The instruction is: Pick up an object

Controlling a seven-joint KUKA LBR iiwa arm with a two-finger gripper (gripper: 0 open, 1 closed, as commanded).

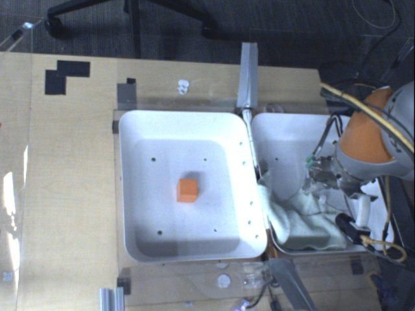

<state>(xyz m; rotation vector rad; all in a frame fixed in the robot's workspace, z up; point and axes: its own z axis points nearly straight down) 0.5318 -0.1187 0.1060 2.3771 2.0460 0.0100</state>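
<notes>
Where it sits, block [187, 190] is orange.

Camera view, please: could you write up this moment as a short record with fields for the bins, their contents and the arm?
left bin: holds one orange cube, near the middle of the floor
right bin: holds a crumpled pale cloth, lying in the near part
arm: reaches in from the right, over the right bin
gripper: above the cloth; grasp cannot be told
cube: apart from the gripper
</notes>
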